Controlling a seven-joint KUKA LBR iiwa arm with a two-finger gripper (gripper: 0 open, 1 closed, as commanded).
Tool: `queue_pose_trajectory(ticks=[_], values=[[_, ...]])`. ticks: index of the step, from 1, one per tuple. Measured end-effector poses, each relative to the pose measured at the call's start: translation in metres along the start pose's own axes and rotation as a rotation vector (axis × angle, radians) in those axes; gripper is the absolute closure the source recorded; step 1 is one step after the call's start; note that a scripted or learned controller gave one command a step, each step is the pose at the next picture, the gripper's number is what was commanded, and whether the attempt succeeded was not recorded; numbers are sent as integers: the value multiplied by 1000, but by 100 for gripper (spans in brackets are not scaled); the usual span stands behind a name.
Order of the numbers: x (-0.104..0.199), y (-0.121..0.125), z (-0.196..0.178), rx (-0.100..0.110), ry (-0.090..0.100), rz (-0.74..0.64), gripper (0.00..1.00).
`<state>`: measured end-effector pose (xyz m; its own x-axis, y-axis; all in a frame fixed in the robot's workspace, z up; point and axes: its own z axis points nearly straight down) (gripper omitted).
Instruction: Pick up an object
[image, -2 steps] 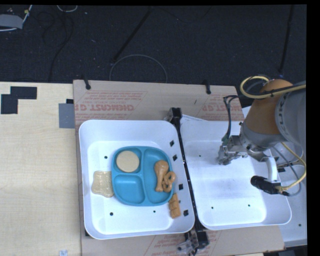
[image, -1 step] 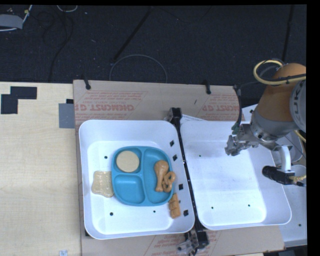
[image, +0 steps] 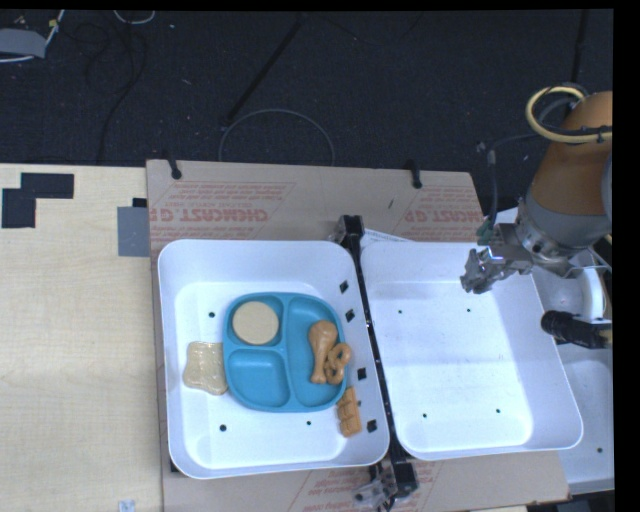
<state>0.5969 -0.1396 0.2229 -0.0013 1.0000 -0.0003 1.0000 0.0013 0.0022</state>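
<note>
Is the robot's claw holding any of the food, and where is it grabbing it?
No. The claw is above the right bin, with nothing between its fingers.

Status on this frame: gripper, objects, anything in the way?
Gripper above right bin, holding nothing. Food items on blue tray, left bin. No obstruction.

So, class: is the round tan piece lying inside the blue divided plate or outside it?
Inside. The round tan piece lies in the upper left compartment of the blue divided plate, ringed by its blue rim.
</note>
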Motion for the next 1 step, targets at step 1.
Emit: queue_pose_trajectory(ticks=[1], values=[[-1, 1, -51, -2, -1, 0, 100]])
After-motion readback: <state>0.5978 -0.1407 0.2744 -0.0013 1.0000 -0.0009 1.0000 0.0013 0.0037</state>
